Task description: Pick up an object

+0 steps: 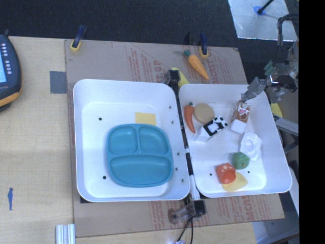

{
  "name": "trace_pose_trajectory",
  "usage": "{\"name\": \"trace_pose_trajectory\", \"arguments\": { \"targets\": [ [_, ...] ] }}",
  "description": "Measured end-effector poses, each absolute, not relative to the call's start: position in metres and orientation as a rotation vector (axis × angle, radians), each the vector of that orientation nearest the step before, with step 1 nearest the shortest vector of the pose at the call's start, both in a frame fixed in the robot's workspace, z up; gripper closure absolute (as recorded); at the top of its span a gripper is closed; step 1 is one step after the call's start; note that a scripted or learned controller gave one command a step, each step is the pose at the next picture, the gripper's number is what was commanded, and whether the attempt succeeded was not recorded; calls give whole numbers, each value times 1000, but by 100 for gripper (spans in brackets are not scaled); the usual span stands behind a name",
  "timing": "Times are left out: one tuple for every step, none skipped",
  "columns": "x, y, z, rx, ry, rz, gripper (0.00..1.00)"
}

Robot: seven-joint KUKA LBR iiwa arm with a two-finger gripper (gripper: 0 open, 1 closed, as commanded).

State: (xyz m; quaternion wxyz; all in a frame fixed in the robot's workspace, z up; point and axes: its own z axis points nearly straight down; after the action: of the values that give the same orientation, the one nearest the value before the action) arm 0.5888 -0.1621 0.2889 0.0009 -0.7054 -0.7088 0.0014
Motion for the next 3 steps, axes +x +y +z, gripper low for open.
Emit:
{"name": "trace_pose_trajectory", "arguments": {
  "targets": [
    [601,-197,151,-2210,-2216,16,0],
    [657,-210,88,-2210,-2228,6,0],
    [657,-211,104,-2209,-2233,6,100]
  ]
}}
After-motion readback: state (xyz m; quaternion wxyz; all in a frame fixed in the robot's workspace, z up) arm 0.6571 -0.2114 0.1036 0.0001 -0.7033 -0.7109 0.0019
